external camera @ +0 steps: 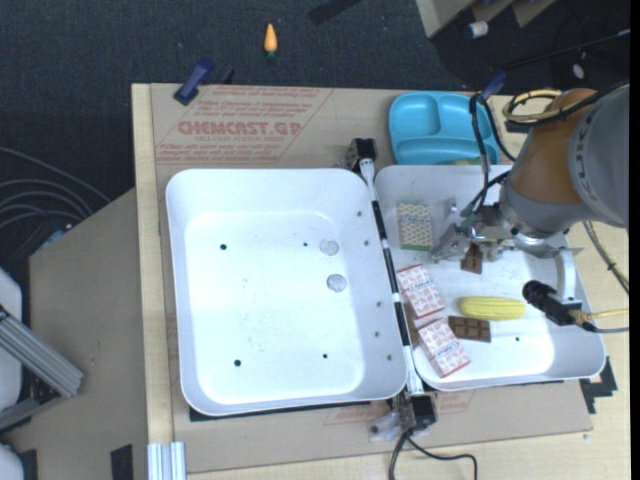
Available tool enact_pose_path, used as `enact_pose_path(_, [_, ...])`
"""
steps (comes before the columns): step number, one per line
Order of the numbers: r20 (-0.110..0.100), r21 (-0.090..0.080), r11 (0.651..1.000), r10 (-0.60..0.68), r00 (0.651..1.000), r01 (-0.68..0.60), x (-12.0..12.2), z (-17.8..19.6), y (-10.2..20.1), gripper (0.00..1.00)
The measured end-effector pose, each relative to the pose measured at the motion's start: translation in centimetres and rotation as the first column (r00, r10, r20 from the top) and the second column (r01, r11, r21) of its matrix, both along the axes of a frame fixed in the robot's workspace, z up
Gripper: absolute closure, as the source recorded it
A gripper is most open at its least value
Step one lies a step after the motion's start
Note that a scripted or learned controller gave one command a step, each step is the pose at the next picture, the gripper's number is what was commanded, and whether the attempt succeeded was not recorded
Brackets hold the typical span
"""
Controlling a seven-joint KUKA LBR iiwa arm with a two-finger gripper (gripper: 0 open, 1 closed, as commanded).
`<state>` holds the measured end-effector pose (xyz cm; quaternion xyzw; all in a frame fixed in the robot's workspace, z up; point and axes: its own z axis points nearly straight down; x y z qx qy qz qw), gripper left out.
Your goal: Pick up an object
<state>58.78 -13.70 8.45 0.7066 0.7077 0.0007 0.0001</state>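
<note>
Gripper (468, 240) low in the right bin (570, 363), over a small brown piece (472, 260) — can't tell if it has a grasp. Yellow corn cob (491, 309) lies just in front, beside a brown block (470, 329); 2 patterned packets (430, 318) along the bin's left wall.

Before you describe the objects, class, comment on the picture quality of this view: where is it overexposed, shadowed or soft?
Camera view: the left bin floor is bright and nearly washed out; the carpet at top is dark; the arm looks soft at the right edge; a faint shadow lies around the gripper on the right bin; the corn cob is fairly sharp.
</note>
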Motion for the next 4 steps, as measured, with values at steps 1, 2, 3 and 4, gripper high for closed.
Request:
enact_pose_path(1, [0.002, -0.002, 1.0, 0.0, 1.0, 0.0, 0.0, 1.1, -0.1, 1.0])
enact_pose_path(2, [0.001, -0.002, 1.0, 0.0, 1.0, 0.0, 0.0, 1.0, -0.1, 0.0])
enact_pose_path(3, [0.003, -0.002, 1.0, 0.001, 1.0, -0.001, 0.1, 2.0, -0.1, 1.0])
enact_pose_path(4, [0.002, -0.002, 1.0, 0.001, 1.0, -0.001, 0.1, 2.0, -0.1, 0.0])
